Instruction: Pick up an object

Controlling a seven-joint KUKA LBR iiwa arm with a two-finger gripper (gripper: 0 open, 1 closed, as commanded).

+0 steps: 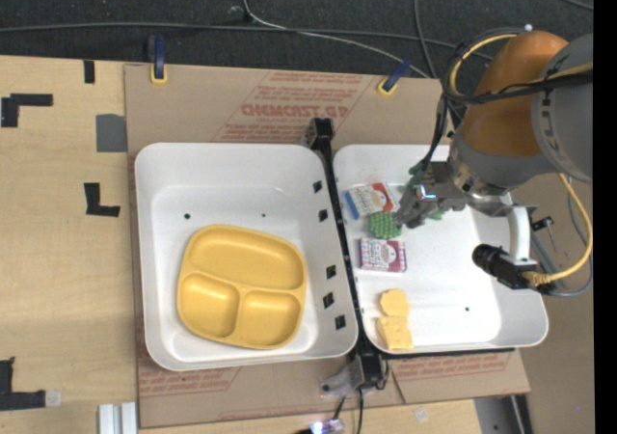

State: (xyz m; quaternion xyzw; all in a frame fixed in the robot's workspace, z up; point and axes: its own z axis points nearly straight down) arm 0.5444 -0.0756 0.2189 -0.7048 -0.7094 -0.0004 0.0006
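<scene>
Robot arm's pincer (pixel 416 207), fingers' state unclear, hovers in the right white bin (pixel 482 321) beside a green object (pixel 384 226); a yellow tray (pixel 241 285) fills the left bin (pixel 159 230).

Grey arm (orange band above the wrist) reaches from the right, tool (pixel 420 203) lowered

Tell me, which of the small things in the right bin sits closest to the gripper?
The green piece, just left of the gripper. The two packets and the yellow pieces lie farther away.
</scene>
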